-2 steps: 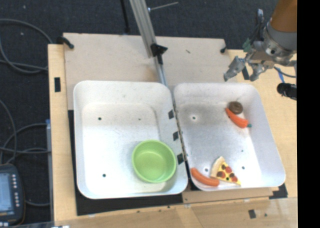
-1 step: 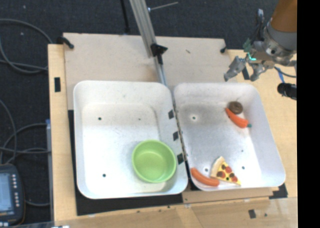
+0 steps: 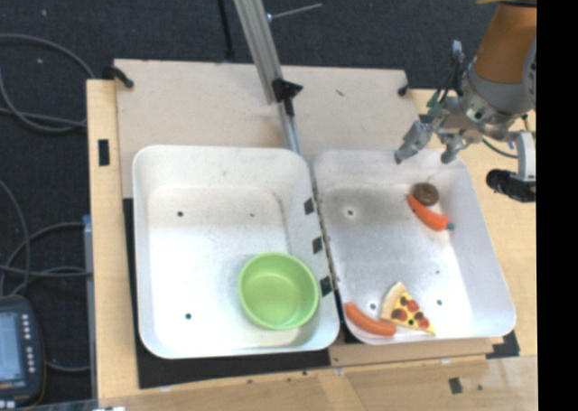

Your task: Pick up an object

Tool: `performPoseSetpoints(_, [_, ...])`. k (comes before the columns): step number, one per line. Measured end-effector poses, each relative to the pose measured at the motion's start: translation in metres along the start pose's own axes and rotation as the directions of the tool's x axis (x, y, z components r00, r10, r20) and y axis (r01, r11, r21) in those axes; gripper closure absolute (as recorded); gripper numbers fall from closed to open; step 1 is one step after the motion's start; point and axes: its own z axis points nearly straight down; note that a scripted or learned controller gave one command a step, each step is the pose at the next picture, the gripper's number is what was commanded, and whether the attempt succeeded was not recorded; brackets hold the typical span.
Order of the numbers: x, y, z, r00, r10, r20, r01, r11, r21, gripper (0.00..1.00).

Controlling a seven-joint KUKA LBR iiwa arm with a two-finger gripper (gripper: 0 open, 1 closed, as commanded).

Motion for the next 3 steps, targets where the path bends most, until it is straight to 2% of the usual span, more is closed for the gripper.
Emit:
performPoseSetpoints(1, [0.001,0.005,0.043,1.000,-0.002,0.000,0.002,1.000,0.000,0.00])
performPoseSetpoints(2, [0.007,0.007,0.104,1.000,-0.004,0.000,0.004,1.000,0.001,0.00])
performPoseSetpoints(3, [0.005,0.009,0.087,1.000,-0.006,0.003,0.006,1.000,-0.007,1.00])
